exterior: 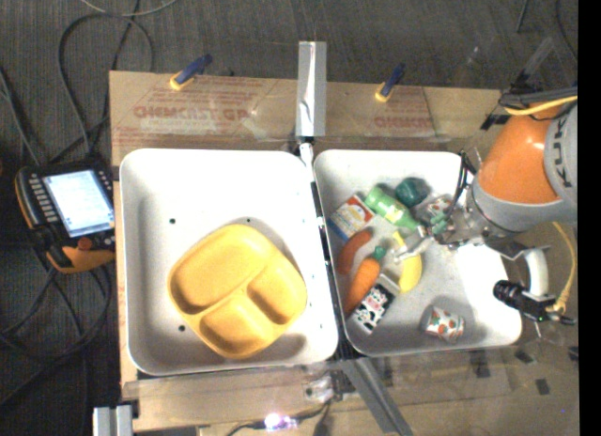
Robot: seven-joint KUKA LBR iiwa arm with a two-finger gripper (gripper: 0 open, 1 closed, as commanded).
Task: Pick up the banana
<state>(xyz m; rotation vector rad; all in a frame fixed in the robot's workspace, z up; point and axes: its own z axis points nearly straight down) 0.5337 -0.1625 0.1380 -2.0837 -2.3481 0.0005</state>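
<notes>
Since the banana lies mid right bin, hemmed by the carrot at its nine o'clock, a vertical descent is advised. The claw sits just beside it at one o'clock; its state cannot be told.

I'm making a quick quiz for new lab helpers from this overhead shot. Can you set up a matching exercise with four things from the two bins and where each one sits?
Things:
1. yellow divided plate
2. banana
3. small cup
4. green bottle

Places:
A. near the front edge of the right bin, lying on its side
B. in the left bin
C. toward the back of the right bin, beside a teal object
D. middle of the right bin, just right of the carrot, by the gripper

Pairs: 1-B, 2-D, 3-A, 4-C
</notes>
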